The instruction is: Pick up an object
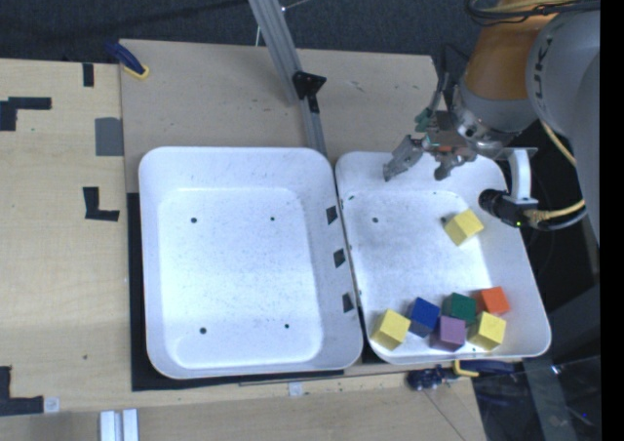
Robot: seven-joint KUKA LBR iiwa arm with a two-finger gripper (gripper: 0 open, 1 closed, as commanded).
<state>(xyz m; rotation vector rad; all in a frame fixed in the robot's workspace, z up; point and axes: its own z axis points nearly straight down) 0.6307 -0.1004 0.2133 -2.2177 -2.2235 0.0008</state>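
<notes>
Arm [546, 49] cut off at right edge

Slanted metal pole [276, 29] beyond left bin [156, 176]

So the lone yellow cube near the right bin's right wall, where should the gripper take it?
Probably from straight above, fingers closing on two opposite side faces of the lone yellow cube. It sits apart from the cluster, with bare floor on its left; the right bin wall is close on its right. The gripper is open.
</notes>
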